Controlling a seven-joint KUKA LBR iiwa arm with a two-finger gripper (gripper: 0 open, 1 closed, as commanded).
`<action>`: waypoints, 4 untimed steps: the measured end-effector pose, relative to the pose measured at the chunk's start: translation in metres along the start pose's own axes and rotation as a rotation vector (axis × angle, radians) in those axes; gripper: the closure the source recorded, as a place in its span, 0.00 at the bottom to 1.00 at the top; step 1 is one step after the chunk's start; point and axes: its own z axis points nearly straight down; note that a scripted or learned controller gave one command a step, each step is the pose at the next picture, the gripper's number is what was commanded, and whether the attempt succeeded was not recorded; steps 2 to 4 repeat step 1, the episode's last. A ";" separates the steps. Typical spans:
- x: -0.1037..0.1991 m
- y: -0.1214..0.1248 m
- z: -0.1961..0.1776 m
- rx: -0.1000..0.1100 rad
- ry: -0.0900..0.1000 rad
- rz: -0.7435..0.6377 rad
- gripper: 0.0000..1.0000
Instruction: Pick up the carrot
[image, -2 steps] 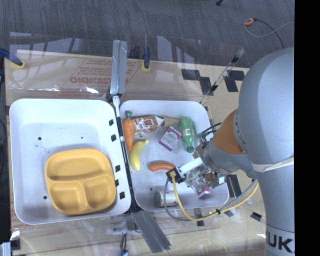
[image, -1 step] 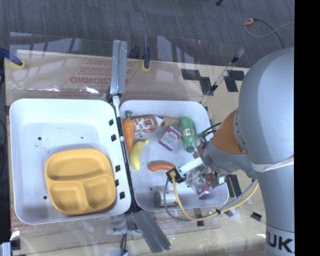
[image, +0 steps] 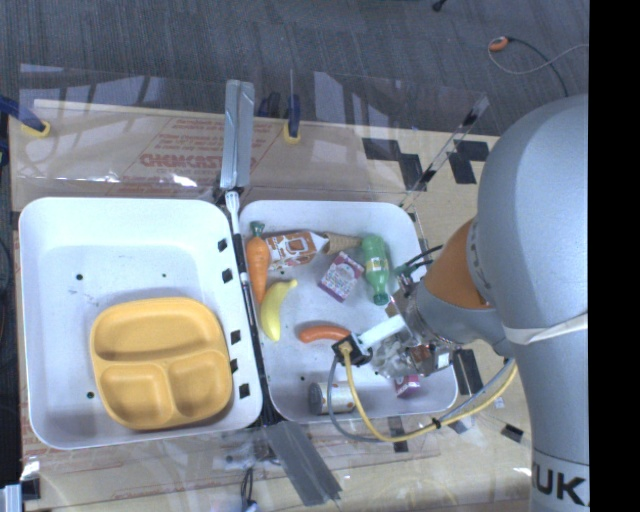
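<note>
Carrot (image: 257, 267) lies against the right bin's (image: 300, 405) left wall, touching the banana (image: 272, 309), so the gripper (image: 400, 362), far across the bin with its opening impossible to judge, risks catching the banana or wall.

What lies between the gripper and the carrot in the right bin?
The sausage and the banana lie between the gripper and the carrot, which rests against the bin's left wall.
</note>
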 end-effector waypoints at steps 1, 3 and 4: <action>0.000 0.000 0.000 0.000 0.000 0.000 0.00; 0.000 0.000 0.000 0.000 0.000 0.000 0.00; 0.000 0.000 0.000 0.000 0.000 0.000 0.00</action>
